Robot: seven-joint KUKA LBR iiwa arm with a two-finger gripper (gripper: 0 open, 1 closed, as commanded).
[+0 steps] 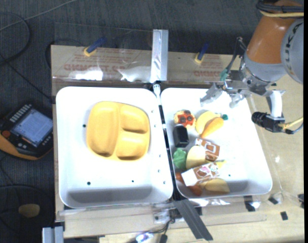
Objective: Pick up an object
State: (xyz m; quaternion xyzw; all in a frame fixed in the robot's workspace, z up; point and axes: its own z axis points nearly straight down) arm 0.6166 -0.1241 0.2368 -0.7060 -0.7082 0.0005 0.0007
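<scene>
Camera view shows the hand [221,92] over the right bin's [260,158] top edge, fingers apart and holding nothing; toys crowd that bin's left side. Best to drop straight onto the banana [208,121], the nearest and least hemmed in

Two shallow white bins sat side by side on the bench [68,59]. The left bin [73,186] held a yellow compartment tray [117,129] near its centre. The right bin [255,161] held a cluster of small objects along its left half: an orange-and-black toy [184,118], a yellow banana-shaped piece [208,122], a black block [181,134], a green item [180,157] and printed cartons [206,172]. The gripper [221,93] hung over the right bin's far edge, its jaws spread apart, nothing between them. A teach pendant [26,130] lay on the floor, left.
</scene>
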